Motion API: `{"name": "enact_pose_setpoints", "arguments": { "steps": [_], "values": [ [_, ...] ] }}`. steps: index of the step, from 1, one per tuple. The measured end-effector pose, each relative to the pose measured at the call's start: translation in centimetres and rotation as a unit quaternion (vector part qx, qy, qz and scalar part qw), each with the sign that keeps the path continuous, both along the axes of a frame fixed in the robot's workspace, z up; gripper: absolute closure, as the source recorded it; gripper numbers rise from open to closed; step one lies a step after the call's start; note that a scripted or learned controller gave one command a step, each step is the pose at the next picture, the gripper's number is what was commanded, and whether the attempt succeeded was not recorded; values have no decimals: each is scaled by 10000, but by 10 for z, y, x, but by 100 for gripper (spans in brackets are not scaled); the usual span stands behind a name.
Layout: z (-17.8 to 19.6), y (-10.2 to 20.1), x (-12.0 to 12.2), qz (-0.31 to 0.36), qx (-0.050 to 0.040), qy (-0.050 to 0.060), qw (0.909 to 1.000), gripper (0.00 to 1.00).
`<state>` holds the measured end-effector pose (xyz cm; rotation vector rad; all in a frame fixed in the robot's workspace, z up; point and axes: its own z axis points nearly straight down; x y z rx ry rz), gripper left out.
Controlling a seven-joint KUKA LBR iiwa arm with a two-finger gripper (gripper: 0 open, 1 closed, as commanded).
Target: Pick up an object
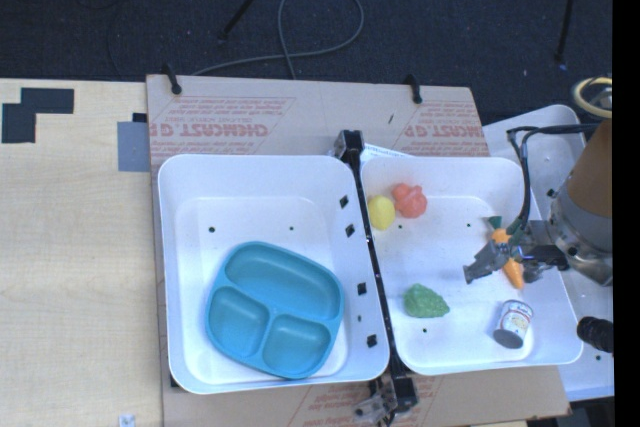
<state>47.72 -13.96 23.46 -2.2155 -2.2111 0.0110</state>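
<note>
Bench seen from above at a slant. Two shallow white bins sit side by side on a cardboard sheet (300, 115) that carries reversed red print.

Left bin (190, 185): holds one blue divided plate (274, 308) with three compartments, lying flat toward the near side of the bin. Its near edge rests close to the bin's front wall.

Right bin (470, 177): holds several small items.
- Yellow ball-like object (381, 211) near the far left corner, just beside the black divider between the bins.
- Orange-red rounded object (409, 200), touching or almost touching the yellow one on its right side.
- Green crumpled object (426, 301), toward the near left of the bin, well apart from the yellow and orange-red pair.
- Small jar or can with a white label (515, 323), lying on its side at the near right, dark end facing the front.

Arm: enters from the right, its brownish-orange band (603, 170) showing at the frame edge, with black cable looped above the wrist. The gripper (500, 255) is low over the right side of the right bin, above the jar and to the right of the green object. A dark finger (480, 267) points down and left toward the bin floor. A small orange object (513, 271) sits at the fingers, with another orange spot just above it; too small to tell whether it is pinched or a part of the gripper. Finger spacing cannot be made out.
</note>
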Motion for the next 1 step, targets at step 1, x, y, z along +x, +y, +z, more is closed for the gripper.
{"name": "enact_pose_setpoints", "arguments": {
  "steps": [1],
  "values": [
    [4,0,2,6,-8,-44,10000,0]
  ]
}}
